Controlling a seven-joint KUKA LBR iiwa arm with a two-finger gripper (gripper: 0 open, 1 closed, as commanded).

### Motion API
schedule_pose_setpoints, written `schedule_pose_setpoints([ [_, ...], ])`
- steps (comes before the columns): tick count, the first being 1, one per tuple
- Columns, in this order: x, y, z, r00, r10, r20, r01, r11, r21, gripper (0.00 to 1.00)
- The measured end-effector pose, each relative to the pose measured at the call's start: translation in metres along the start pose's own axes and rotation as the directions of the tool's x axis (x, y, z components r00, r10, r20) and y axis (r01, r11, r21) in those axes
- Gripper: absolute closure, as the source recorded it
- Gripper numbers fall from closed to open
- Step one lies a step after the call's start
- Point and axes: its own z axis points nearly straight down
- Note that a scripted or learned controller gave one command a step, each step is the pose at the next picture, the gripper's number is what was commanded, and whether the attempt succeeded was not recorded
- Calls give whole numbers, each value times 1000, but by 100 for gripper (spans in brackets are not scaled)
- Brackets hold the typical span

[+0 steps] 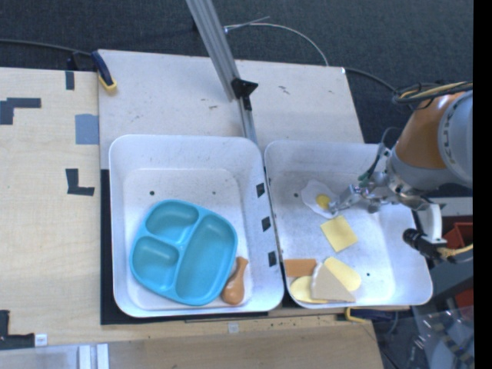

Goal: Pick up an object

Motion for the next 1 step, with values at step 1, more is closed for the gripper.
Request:
schedule_pose_setpoints([
  [1, -3, -21, -269, 1000, -3, 3, 3, 1000, -9, 0],
])
